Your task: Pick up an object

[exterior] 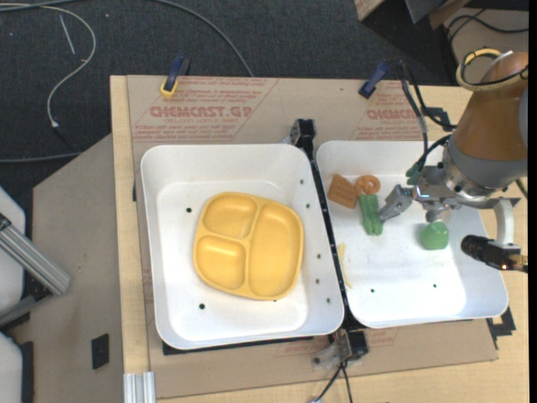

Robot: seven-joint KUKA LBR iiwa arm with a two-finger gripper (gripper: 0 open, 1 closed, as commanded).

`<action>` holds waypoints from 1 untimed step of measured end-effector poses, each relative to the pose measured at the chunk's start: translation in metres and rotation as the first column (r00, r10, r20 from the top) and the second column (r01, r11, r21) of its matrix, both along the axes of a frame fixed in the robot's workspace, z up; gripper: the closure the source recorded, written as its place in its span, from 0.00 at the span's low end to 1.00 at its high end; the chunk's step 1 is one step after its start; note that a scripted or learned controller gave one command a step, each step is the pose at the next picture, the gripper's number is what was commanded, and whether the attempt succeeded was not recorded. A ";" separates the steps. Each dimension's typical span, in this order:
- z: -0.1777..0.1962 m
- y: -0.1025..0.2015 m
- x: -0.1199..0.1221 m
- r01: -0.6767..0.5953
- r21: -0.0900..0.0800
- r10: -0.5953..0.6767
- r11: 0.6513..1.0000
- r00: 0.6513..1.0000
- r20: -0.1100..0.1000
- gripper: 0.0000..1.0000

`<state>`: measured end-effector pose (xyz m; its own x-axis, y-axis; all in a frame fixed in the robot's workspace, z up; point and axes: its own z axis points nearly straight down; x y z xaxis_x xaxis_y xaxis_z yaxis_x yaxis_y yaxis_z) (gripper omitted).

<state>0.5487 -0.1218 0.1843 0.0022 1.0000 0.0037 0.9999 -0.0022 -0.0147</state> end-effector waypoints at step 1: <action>0.006 0.000 0.003 -0.003 -0.002 0.003 1.000 1.000 0.013 0.00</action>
